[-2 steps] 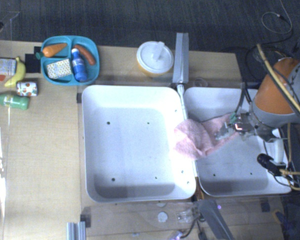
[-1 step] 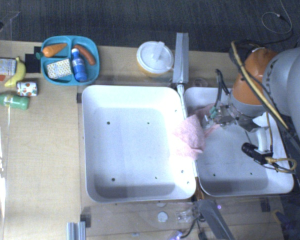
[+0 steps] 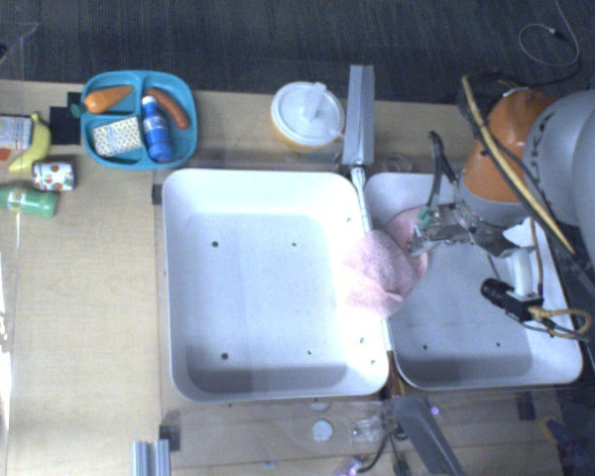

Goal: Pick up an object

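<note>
The grey arm (image 3: 575,157) fills the right of the scene, bent down over the right bin (image 3: 476,355), with its orange band high up by the far edge. To its left lies the left bin (image 3: 248,286), bare white across its floor. A pink cloth (image 3: 382,266) is draped over the shared wall between the two bins, most of it sagging onto the right rim of the left bin and a fold reaching back into the far-left corner of the right bin. The gripper (image 3: 428,234) sits just beside that fold, touching or nearly touching it; whether the claw is spread or closed, and whether any cloth lies between its tips, I cannot tell, since cables and the wrist crowd that spot. The likely trouble is the cloth itself: limp fabric hung over a wall can slip out of a thin pinch, or snag on the rim as it is raised. A grasp taken too close to the wall could also strike the bin edge.
</note>
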`<state>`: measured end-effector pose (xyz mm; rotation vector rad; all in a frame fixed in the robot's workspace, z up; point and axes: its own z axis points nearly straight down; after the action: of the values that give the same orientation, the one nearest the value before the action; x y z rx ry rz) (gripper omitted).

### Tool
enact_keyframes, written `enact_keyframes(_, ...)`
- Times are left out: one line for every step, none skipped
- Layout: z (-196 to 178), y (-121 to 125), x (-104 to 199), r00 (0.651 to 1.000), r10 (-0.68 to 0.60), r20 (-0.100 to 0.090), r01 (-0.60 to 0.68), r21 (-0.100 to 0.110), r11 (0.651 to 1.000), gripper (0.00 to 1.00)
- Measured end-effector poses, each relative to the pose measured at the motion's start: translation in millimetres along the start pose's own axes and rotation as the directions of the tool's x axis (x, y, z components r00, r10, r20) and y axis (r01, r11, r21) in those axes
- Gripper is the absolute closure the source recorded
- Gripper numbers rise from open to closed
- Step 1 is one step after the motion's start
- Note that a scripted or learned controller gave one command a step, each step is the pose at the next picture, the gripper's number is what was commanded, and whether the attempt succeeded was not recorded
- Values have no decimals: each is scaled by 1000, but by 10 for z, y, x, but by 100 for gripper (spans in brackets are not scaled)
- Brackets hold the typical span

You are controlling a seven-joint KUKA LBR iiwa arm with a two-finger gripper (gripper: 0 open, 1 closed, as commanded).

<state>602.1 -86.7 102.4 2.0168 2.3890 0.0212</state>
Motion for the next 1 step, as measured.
enact_keyframes(0,-1,-2,1000,0,0,0,0,1000,0)
